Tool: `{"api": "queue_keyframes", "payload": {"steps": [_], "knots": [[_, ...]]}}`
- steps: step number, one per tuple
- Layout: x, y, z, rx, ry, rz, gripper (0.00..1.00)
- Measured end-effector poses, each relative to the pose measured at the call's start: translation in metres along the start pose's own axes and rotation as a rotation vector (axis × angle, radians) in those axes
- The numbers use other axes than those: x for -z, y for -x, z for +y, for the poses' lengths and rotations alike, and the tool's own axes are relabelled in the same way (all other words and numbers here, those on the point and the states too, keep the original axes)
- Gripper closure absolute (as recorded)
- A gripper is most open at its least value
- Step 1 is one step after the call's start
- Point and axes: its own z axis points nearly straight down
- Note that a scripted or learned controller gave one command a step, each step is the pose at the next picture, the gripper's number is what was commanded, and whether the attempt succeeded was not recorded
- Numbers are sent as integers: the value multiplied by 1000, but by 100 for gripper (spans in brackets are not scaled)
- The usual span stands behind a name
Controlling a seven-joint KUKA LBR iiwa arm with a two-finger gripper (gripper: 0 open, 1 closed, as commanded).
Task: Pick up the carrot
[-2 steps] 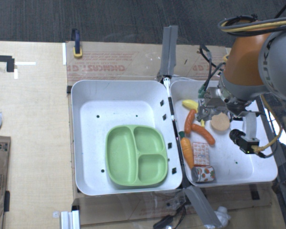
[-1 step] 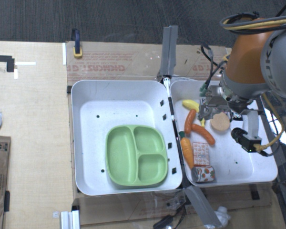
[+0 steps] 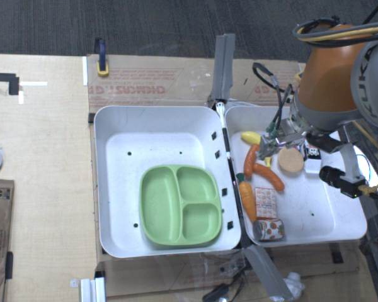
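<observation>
Two white bins (image 3: 107, 168) sit on the surface, and the carrot (image 3: 247, 198) lies below-left of the hand (image 3: 274, 140), whose grip I cannot tell, beside a small printed packet (image 3: 265, 202) with unreadable text.

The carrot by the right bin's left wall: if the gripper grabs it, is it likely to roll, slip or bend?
The carrot looks stiff and tapered, so it would probably not bend. Its rounded, smooth-looking skin may let it slip or roll. Lying against the bin wall may crowd one finger.
</observation>
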Motion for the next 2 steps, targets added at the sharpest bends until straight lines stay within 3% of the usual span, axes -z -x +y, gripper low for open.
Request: {"api": "queue_keyframes", "payload": {"steps": [1,2], "knots": [[18,13,19,354,3,-2,100],[-10,-11,-16,485,1,0,100]]}}
